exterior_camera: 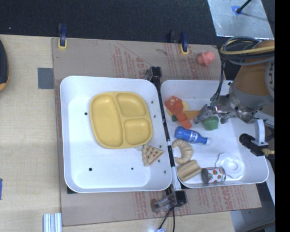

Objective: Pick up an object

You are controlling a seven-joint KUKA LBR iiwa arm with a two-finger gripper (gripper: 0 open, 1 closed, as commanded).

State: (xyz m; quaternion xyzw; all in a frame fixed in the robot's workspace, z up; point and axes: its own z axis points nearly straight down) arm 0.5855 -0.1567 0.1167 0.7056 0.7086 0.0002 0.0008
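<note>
**Gripper low in the right bin, beside a green toy**

Gripper (209, 114) sat low in the right bin (253, 175), reaching in from the right edge of the view, its metal fingers pointing left; whether they were parted or clenched could not be told at this slant. A small green object (211, 123) lay just below the fingertips, touching or nearly so, and nothing could be seen gripped between them.

Nearest the camera, along the right bin's front wall, lay a tan bread-like roll (188, 169), a small printed can on its side (212, 175) and a white cup-shaped piece (231, 165). Just behind these came a curved tan croissant shape (184, 151), then a blue bottle with a white cap (191, 136) lying on its side. Farther back, close to the bin's left wall, sat a red pepper-like toy (174, 104) and an orange piece (189, 115) just beside it.

The left bin (72, 129) held a yellow divided plate (121, 119) with three compartments, set toward its rear half. A toy pizza slice (152, 154) lay near the plate's front right corner, apart from it or barely touching.

Farthest off, outside both bins, a pink object (206, 58) rested on the brown board (111, 57) behind the right bin, and two blue-and-yellow clamps (62, 36) held the board's back edge.
</note>
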